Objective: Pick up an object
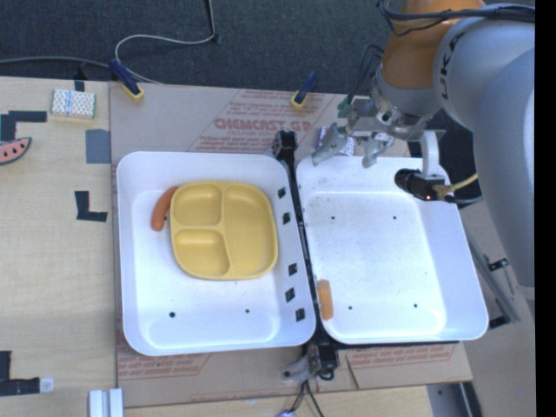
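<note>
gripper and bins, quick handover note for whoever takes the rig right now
Gripper: open, holding nothing, above the far edge of the right bin.
Left bin: yellow divided plate, with an orange sausage beside its left edge.
Right bin: a small orange piece against its left wall, near the front.
Done: nothing picked up.
Left: choose an object, lower, grasp and lift it.
</note>
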Controlling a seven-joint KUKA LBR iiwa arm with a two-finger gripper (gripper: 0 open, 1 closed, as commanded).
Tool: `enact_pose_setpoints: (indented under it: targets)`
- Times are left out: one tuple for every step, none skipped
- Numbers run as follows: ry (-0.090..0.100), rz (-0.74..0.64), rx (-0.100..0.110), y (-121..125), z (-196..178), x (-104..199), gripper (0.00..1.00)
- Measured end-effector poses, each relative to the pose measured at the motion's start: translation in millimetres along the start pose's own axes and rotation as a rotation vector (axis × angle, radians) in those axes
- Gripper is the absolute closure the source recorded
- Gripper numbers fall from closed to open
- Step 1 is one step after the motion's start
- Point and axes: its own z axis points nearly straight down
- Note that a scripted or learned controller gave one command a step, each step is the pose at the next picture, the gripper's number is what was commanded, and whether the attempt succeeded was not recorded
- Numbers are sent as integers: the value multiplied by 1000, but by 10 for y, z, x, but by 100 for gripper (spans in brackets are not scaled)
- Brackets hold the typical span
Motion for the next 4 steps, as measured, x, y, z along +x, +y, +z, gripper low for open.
enact_pose_setpoints:
  targets:
    - [2,-1,0,2,-95,11,100]
    - [2,-1,1,1,-93,10,0]
    - [4,-3,1,4,-187,20,100]
    - [3,-2,1,3,-186,19,0]
